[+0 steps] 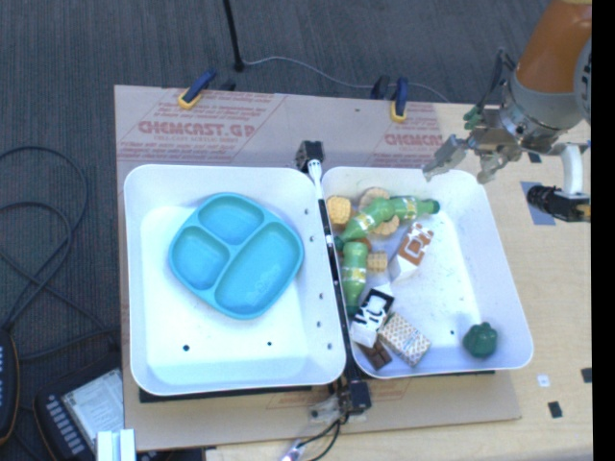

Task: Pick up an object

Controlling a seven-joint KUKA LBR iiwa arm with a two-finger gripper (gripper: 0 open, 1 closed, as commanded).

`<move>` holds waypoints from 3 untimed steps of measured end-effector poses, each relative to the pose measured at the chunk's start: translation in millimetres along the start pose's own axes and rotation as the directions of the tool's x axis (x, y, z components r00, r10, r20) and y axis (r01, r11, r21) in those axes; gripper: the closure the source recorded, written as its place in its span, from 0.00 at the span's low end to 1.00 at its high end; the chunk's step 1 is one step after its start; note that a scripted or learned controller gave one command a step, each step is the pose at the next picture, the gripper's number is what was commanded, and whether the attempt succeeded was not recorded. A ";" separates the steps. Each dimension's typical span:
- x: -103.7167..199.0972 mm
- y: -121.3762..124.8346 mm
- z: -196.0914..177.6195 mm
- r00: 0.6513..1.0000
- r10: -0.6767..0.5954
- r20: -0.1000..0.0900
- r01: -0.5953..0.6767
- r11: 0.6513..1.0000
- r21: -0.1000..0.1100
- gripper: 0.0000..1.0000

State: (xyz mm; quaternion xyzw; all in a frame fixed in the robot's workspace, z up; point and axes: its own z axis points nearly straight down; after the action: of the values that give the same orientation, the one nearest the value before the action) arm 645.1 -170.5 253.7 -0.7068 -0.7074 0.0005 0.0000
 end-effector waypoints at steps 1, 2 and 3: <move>21.0 -9.3 157.5 1.000 0.000 0.000 0.000 1.000 -0.002 0.00; 20.7 -9.6 148.1 1.000 0.001 0.000 -0.001 1.000 -0.001 1.00; 20.7 -9.8 148.5 1.000 0.001 0.000 -0.001 1.000 0.000 0.00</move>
State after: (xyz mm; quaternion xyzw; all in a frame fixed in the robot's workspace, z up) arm 635.2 -149.8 105.2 -0.7070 -0.7072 0.0005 -0.0002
